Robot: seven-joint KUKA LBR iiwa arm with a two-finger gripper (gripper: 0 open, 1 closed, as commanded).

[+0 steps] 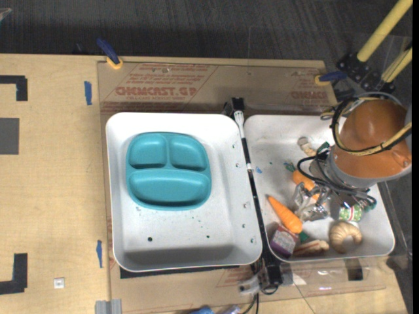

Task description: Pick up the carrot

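The carrot (286, 214) is orange and tapered. It lies at a slant on the floor of the right bin (275, 142), near that bin's left wall. My gripper (311, 200) hangs low in the right bin, just to the right of the carrot's thick end, under the arm's orange band (370, 139). Its metal fingers (303, 193) stand open, and nothing is between them. The carrot lies beside the gripper and is not held. A smaller orange piece (299, 177) with a green tip sits just above the gripper.
A purple item (283, 241), a tan bulb (345, 235), a pale stick-like piece (313, 245) and a green-and-red item (351, 211) crowd the right bin's front. A teal divided plate (169, 170) lies in the left bin (131, 241).
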